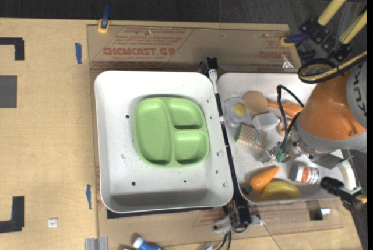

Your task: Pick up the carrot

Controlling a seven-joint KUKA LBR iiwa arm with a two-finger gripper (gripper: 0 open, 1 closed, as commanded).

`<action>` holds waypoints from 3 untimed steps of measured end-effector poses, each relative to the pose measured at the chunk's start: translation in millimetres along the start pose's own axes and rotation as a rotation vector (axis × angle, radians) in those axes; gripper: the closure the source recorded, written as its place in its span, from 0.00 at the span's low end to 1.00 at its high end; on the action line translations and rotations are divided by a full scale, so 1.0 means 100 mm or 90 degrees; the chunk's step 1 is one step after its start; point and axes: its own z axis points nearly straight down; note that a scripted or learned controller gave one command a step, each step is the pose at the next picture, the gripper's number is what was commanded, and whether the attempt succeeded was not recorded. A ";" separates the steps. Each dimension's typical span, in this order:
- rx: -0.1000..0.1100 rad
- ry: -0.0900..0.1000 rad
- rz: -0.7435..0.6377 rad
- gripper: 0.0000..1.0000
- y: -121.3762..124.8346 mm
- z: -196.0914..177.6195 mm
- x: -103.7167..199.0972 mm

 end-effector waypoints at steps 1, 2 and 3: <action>0.001 0.001 0.000 0.00 0.00 0.01 0.00; 0.006 0.011 0.009 0.00 -0.02 0.12 0.05; -0.002 0.000 0.011 1.00 0.01 0.00 0.01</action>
